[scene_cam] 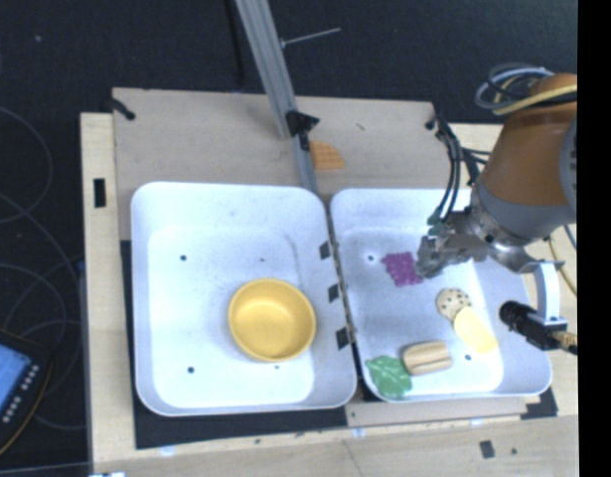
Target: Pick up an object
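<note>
Yellow plastic bowl sits in the left white bin, well to the left of my pincer, across the divide. Just left of and touching distance below the pincer lies a purple, crumpled-looking soft piece on the floor of the right white bin; I judge that the likeliest pick. Whether the pincer is released or clenched I cannot tell from here. Below it lie a green leafy toy and a tan, loaf-shaped block; below and to its right, a speckled cream disc touching a pale yellow oval. My worry: the flat purple piece may slip out, or I close on bare floor. No readable writing anywhere.
</note>
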